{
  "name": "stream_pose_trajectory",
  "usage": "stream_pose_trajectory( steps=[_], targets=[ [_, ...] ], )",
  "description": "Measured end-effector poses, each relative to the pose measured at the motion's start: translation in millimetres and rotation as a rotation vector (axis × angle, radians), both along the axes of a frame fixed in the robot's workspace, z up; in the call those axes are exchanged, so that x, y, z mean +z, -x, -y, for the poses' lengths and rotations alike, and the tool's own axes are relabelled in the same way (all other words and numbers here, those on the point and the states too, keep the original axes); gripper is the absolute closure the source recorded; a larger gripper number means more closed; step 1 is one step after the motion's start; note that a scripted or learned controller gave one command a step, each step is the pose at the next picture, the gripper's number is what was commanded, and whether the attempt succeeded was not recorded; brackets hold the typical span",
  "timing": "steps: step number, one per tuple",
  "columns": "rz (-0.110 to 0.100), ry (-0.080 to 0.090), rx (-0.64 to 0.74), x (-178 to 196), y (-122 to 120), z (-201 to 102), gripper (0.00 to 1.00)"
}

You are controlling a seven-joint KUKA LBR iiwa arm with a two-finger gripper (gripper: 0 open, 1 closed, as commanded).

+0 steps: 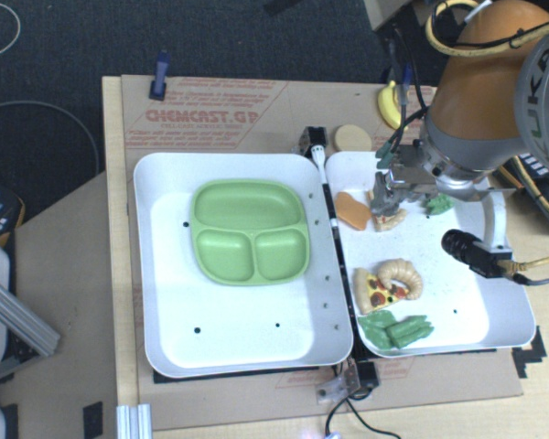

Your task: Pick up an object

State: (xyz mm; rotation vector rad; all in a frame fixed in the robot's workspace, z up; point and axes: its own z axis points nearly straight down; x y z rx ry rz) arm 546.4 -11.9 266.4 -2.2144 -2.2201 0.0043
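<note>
Evidently mid-approach: the gripper (385,205), jaw state untellable, hovers beside the orange piece (352,211); next, descend and pinch.

Bright, even light falls from overhead, and the two white bins (165,245) come close to washing out, with a soft gradient on the left bin's floor. Shadows are short and faint, pooled beneath the arm (480,80) and under the bin rims. Focus is slightly soft throughout, and the dark floor (55,44) around the worktop (210,108) is dim and grainy.
</note>
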Motion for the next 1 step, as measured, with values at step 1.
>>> stream_pose_trajectory(
  steps=[1],
  targets=[
    [0.0,0.0,0.0,-3.7,69.8,-30.9,1.0]
  ],
)
